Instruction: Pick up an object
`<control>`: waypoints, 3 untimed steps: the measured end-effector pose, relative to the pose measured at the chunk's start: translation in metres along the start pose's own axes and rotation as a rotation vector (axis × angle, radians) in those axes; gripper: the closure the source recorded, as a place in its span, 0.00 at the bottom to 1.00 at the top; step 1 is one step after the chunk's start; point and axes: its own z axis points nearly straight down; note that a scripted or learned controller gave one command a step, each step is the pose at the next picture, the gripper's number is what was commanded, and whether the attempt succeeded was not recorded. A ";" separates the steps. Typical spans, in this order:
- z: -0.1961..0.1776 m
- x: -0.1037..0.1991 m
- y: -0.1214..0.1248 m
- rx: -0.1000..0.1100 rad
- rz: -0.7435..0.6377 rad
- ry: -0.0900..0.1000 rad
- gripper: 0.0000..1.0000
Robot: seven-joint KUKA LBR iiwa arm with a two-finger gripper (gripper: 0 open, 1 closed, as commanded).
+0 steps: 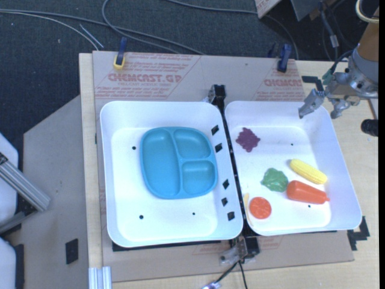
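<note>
The right bin holds several toy foods: a purple cluster, a green leafy piece, a yellow corn cob, an orange-red carrot and a round orange slice. My gripper hovers over the far right corner of this bin, its fingers spread open and empty. It stands well away from the foods, up and to the right of the corn cob.
The left bin carries a blue divided plate. A black divider with clips runs between the bins. Clamps hold the cardboard sheet at the back, and cables lie on the floor beyond.
</note>
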 end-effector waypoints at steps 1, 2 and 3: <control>-0.009 0.001 0.003 -0.015 -0.004 -0.003 0.00; 0.033 -0.001 0.005 -0.010 -0.004 -0.002 0.00; 0.079 0.002 -0.003 -0.010 -0.004 -0.002 0.00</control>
